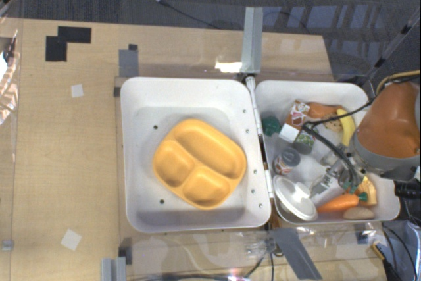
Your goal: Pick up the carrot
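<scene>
The carrot [338,203] is orange with a green tip and lies flat near the front wall of the right bin [316,90]. My gripper [323,183] reaches in from the right and hovers just up and left of the carrot, low over the bin floor. It stands between the carrot and a round metal bowl [293,201]. The carrot lies on the floor beside the gripper, not inside it. The orange band of the arm [393,128] covers the bin's right side.
Around the gripper the right bin holds a banana [346,126], a small can [287,160], a green item [270,123], a red-and-white packet [299,114] and a beige lump [359,213]. The left bin [141,207] holds a yellow divided plate [199,162].
</scene>
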